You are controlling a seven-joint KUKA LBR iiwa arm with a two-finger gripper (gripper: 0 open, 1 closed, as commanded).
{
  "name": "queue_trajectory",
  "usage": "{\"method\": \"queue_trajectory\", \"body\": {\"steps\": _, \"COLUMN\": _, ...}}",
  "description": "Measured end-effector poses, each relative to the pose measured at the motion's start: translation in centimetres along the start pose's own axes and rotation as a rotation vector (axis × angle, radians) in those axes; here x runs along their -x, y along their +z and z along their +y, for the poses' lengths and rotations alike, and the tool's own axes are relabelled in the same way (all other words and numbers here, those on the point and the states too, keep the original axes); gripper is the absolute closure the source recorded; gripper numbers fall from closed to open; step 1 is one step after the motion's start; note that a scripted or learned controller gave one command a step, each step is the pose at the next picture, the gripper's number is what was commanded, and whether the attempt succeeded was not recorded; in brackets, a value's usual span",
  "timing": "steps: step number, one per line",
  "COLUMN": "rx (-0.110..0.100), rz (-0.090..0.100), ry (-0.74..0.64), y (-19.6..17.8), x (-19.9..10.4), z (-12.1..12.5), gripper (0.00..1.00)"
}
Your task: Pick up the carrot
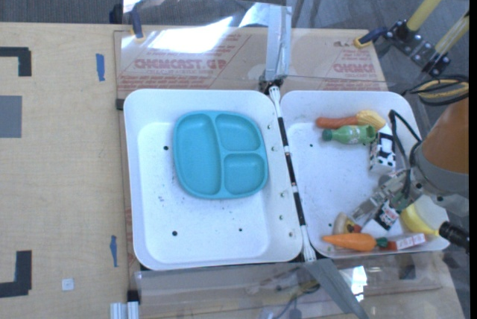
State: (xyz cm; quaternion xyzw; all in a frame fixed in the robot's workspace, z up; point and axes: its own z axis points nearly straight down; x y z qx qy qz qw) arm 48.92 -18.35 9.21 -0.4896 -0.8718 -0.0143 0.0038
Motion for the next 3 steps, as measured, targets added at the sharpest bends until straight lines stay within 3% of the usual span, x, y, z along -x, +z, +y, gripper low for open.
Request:
{"method": "queue_trajectory", "body": {"steps": 1, "rx": -0.019, "rz": -0.017, "ry": 0.002, "y": -0.6, "x": 0.6, "z": -1.4, "gripper": 0.0}}
{"method": "queue_trajectory", "body": {"steps": 2, "rx": -0.005, "rz": -0.035, "ry": 0.188, "y": 0.3, "x": -3.6, "z": 3.0, "gripper": 0.0}}
{"method": "queue_trajectory", "body": {"steps": 3, "rx": -0.006, "rz": -0.025, "ry": 0.271, "y": 0.3, "x": 4.2, "z": 8.0, "gripper": 0.0}}
